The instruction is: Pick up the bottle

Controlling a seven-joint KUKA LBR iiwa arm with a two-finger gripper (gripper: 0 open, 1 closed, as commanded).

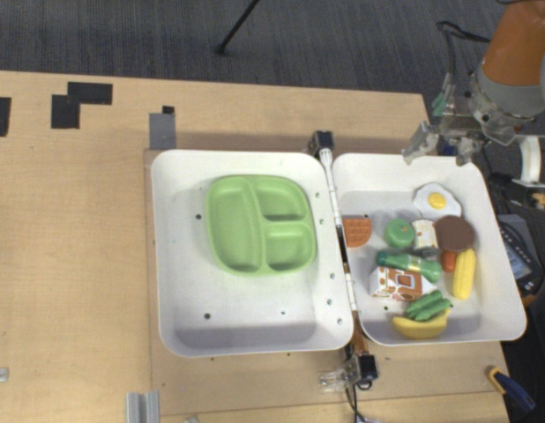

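A dark green bottle [408, 263] lies on its side in the middle of the right bin [497, 320], amid other toy food. It rests against a white and orange carton [397, 283] just in front of it. My gripper [441, 147] hangs above the bin's back rim, well behind the bottle and apart from it. Its two fingers [417, 145] are spread open with nothing between them.
Around the bottle lie a fried egg [436, 200], a round green piece [399, 233], a brown disc [454, 232], a yellow corn cob [464, 273], a green pod [429, 306], a banana [421, 326] and an orange waffle [357, 230]. The left bin [180, 315] holds a green divided plate [259, 224].
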